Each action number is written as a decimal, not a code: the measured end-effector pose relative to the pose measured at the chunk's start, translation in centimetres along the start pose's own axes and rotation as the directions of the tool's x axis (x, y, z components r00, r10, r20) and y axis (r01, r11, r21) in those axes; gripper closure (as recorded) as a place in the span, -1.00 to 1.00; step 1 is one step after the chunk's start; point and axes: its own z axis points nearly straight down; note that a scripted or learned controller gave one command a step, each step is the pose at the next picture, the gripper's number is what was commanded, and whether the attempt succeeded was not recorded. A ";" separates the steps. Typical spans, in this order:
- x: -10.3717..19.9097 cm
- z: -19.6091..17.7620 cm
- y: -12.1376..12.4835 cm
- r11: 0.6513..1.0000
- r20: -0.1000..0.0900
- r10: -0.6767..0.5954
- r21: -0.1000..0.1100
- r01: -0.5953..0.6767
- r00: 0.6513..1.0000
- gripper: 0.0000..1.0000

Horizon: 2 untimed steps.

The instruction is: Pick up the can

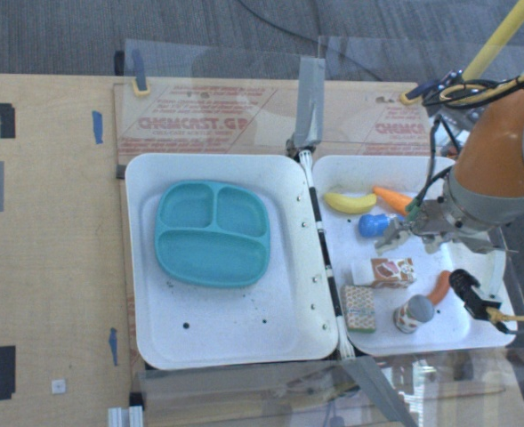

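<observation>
**While the Gripper Hangs Off Target: Can Pickup Status**

Because the can (411, 315) lies near the front edge of the right bin (457, 332), apart from the gripper (393, 235), the pick is judged not yet begun. The gripper hangs over the middle of that bin, just beside a blue object (374, 226) and near a small brown-and-white carton (391, 272). Whether the gripper is open or closed cannot be told from the camera view. No object is seen held in it.

**Can location.** The can presents its grey end toward the camera; whether it stands upright or leans cannot be told. An orange-red item (439, 286) lies just beside it on the arm's side, possibly touching. A patterned box (361, 308) lies near it on the opposite side, against the wall shared with the left bin (235, 327).

**Other contents.** A banana (350, 203) and a carrot (392, 198) lie at the far end of the right bin, well apart from the can. A teal divided plate (213, 234) rests in the left bin and plays no part.

**Next move (judgement).** The gripper should travel toward the front edge, past the carton, then descend centred on the can. The loose scatter leaves close neighbours, so a misaligned descent could catch the orange-red item instead. The can's smooth curved wall may slip from an off-centre grasp.
</observation>
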 end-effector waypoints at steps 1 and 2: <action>0.9 5.6 -2.6 0.999 0.002 -0.026 -0.036 0.026 1.000 -1.00; 1.1 5.9 -3.6 0.996 -0.001 0.070 -0.060 -0.070 0.998 -1.00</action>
